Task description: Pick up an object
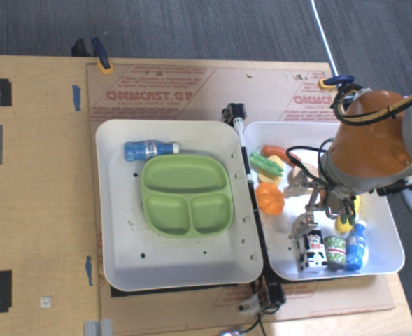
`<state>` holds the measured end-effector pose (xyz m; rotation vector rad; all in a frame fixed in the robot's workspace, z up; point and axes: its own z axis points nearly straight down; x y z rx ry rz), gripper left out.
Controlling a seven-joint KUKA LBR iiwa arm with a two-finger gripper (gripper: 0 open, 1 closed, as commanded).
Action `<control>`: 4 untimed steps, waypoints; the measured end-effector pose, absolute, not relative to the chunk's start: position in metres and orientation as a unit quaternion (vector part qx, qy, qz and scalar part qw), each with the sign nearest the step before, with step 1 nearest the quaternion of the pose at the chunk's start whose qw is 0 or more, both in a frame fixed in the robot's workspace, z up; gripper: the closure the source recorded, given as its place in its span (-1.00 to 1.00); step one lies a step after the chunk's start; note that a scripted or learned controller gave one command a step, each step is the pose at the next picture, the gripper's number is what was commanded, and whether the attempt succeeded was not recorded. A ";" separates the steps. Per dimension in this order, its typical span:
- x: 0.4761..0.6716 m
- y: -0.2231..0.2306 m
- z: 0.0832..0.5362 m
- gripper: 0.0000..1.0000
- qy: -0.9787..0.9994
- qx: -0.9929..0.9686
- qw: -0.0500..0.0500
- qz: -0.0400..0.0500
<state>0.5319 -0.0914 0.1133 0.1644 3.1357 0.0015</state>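
Your pincer [310, 212], grip state unclear, hangs in the right bin [391, 257]; an orange toy [269, 198] sits just left.

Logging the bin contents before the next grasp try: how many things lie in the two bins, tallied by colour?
Blue: 2, a bottle and another bottle
Green: 3, a tray, a vegetable, a can
Orange: 1, a fruit
Red: 1
Yellow: 1
Black-and-white: 1
Total: 9
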 end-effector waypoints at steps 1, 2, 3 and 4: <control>0.515 -0.097 0.086 -1.00 1.000 -0.014 0.002 0.000; 0.517 -0.097 0.096 1.00 1.000 -0.013 0.005 0.001; 0.517 -0.097 0.096 -1.00 1.000 -0.013 0.005 0.001; 0.506 -0.106 0.086 -1.00 0.934 -0.356 0.004 0.000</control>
